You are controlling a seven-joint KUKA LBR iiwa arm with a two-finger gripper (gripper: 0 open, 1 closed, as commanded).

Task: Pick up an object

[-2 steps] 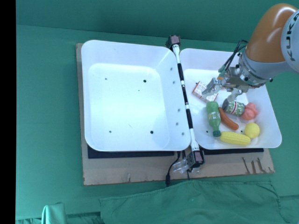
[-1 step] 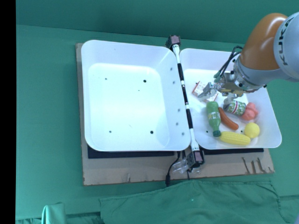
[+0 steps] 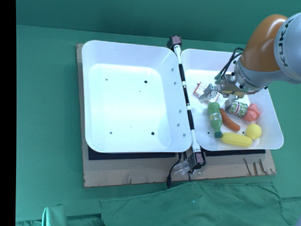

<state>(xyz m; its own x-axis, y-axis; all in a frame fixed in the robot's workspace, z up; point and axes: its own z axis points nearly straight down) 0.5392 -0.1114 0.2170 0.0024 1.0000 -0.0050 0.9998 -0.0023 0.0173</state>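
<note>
The right bin (image 3: 268, 98) holds several toy items. A green bottle (image 3: 215, 117) lies near its left wall, and an orange sausage-like piece (image 3: 230, 120) lies beside the bottle. A yellow corn cob (image 3: 236, 139) and a yellow lemon (image 3: 253, 131) sit at the front. A small green-labelled can (image 3: 237, 108) rests against a pink-red fruit (image 3: 253, 112). A small red-and-white packet (image 3: 199, 88) lies by the divider. My gripper (image 3: 217, 94) hangs low over the bin's middle, between the packet and the can, just above the bottle's top.
The left bin (image 3: 94, 60) is beside the right one, with a black-and-white rail (image 3: 185, 91) between them. Both stand on a cardboard sheet (image 3: 141, 175) on green cloth. The grey arm with its orange band (image 3: 261, 41) enters from the upper right.
</note>
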